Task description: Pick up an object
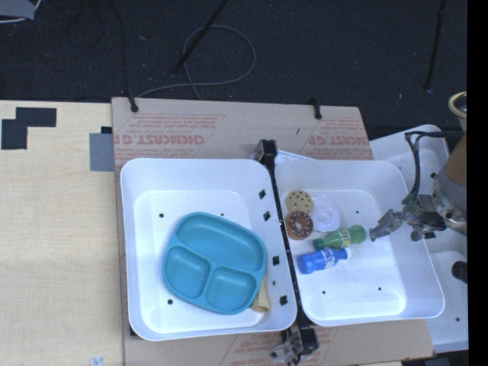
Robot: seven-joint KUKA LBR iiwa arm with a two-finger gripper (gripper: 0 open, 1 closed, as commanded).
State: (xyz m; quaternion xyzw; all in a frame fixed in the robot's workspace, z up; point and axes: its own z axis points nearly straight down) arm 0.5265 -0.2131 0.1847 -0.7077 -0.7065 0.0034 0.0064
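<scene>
Gripper: at the right side of the right bin, over its floor; whether its fingers are spread or pressed together cannot be told, and nothing shows between them.

Right bin, contents, nearest the fingers first:
- Green bottle, lying on its side just left of the fingertips, apart from them.
- Blue bottle, lying on its side, left of and below the fingers, just beside the green one.
- Clear plastic piece, left of the fingers, faint against the white floor.
- Chocolate doughnut, further left, near the divider.
- Tan round biscuit with holes, just above the doughnut.

Left bin, well apart from the fingers:
- Blue three-compartment plate, lying flat.
- Tan object, partly hidden under the plate's nearer edge.
</scene>
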